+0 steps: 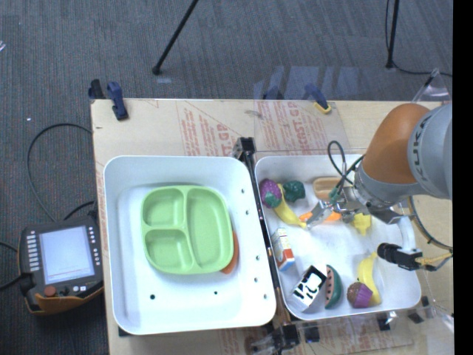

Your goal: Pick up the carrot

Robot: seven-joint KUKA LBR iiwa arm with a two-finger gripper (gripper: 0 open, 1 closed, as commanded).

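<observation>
- Along the near edge of the right-hand shallow white bin (414, 296) lie a black-and-white patterned card (310, 285), a watermelon-slice toy (334, 287), a purple round fruit toy (360, 294) and a yellow banana toy (367, 271).
- By that bin's left wall, just farther in, stands a small white carton with red and blue print (284, 250).
- In the left-hand shallow white bin (122, 191) a light green three-compartment plastic tray (186, 230) rests near the middle, with an orange-red object (233, 256) peeking from under its right edge; what that is cannot be told.
- Toward the middle of the right bin, the two-finger metal gripper (323, 214) sits low among the toys, and the small orange plastic carrot (329, 217) lies right at its tip, beside a second yellow banana toy (285, 211).
- Whether the tool is released or clenched cannot be told; its tip is too small and cluttered to read, so no grasp can be claimed.
- Judging by this, the reach to the carrot looks done, while a confirmed grip and the lift are left.
- Toward the far-left corner of the right bin sit a purple-pink bulb-shaped vegetable toy (271, 192) and a dark green broccoli-like toy (294, 190); a tan bread-like piece (326, 186) lies nearer the far edge.
</observation>
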